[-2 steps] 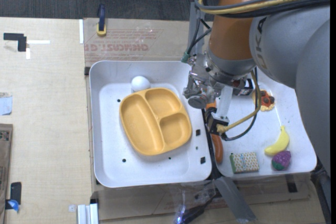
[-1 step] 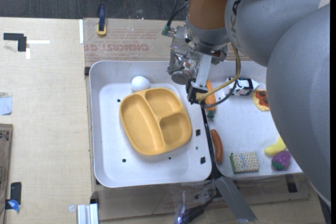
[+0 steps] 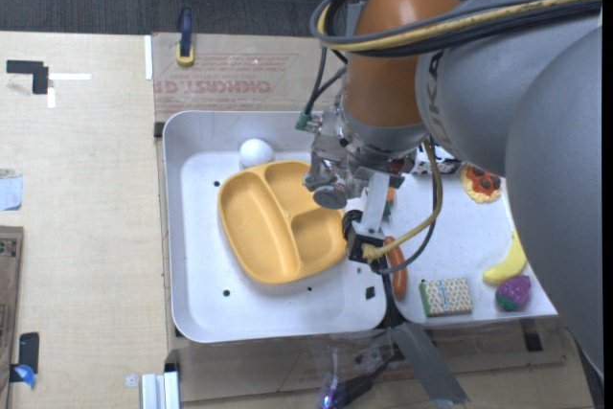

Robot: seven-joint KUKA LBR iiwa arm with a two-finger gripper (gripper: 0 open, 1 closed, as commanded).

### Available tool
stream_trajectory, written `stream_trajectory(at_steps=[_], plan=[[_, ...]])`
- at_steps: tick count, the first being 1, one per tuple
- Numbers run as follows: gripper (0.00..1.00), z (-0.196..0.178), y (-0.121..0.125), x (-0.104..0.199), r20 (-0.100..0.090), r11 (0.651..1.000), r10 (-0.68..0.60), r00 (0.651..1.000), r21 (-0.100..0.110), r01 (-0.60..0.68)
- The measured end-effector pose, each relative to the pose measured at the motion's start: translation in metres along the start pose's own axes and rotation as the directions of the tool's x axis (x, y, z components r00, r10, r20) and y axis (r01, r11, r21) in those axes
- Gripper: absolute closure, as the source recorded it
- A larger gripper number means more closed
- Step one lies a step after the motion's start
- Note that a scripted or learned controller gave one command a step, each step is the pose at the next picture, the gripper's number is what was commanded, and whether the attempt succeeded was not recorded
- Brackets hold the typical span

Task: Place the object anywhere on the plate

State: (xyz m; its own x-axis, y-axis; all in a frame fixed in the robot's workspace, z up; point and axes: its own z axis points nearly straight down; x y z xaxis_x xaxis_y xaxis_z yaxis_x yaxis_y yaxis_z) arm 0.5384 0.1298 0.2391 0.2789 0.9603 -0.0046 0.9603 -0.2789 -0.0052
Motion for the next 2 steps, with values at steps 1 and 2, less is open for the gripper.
stream_trajectory(at_steps=[1,2], plan=[[0.00,0.000,0.000,0.000,0.000,1.000,0.001,1.000,-0.001,-0.001],[0.00,-0.054,0.081,-0.080,-0.002,1.000,-0.004,1.000,-0.004,0.004]])
